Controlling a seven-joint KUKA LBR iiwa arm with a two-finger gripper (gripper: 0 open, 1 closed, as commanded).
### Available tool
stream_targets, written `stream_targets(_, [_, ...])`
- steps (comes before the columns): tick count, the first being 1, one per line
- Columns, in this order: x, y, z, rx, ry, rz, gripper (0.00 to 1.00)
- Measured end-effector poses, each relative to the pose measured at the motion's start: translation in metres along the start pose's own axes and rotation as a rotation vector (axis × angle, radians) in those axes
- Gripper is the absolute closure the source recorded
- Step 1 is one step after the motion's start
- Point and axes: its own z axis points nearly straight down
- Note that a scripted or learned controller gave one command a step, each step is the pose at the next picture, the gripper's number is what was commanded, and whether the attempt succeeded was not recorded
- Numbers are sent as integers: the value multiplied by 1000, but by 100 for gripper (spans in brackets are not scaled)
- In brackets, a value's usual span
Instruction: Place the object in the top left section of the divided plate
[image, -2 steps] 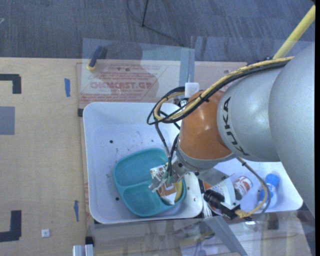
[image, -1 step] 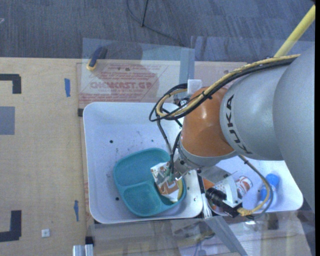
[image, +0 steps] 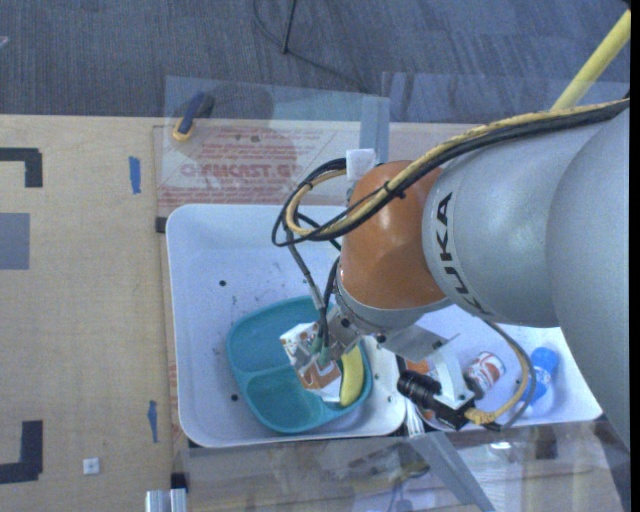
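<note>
Starting at the left on the bare bench, then meeting the left white bin and, low in it, the teal divided plate. Noting the plate's top left section lying open and uncovered, with the ridge between compartments just below it. Moving right: seeing a crumpled white-and-orange object sitting on the plate's right part, directly under the pincer. Not managing to tell whether the pincer is spread, pressed together or pinching that object, since the orange wrist is hiding much of it. Finding a yellow banana-shaped piece just beside, leaning at the plate's right rim. Judging the placing as not yet finished: carrying the object leftward over the ridge, lowering it close to the section's floor before letting go, keeping clear of the banana piece. Farther right, passing a red-and-white can in the other bin.
</note>
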Motion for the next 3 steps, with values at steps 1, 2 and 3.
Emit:
stream_targets(1, [-5,6,50,-23,-10,-59,100])
stream_targets(2, [-36,-29,0,1,0,116,100])
stream_targets(3, [-36,-29,0,1,0,115,0])
